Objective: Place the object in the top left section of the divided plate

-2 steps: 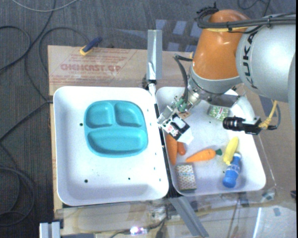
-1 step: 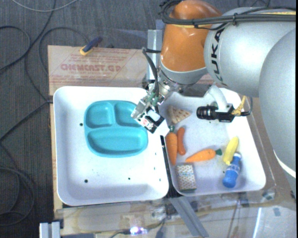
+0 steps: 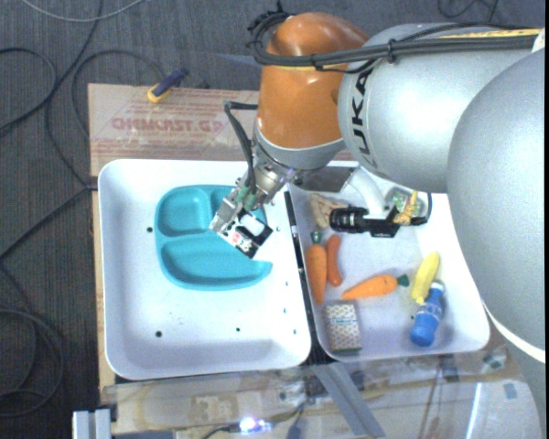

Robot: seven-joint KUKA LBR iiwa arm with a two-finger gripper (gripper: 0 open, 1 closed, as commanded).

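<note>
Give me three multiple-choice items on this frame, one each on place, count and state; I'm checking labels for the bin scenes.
1. The blue divided plate lies in:
A the left bin
B the right bin
C on the floor

2. Orange carrots in the right bin:
A one
B three
C six

3. The gripper is:
A over the plate
B over the right bin
C off the bench

Key: 1 A, white walls of the left bin surround it. 2 B, three show. 3 A, it hangs at the plate's upper right part.
</note>
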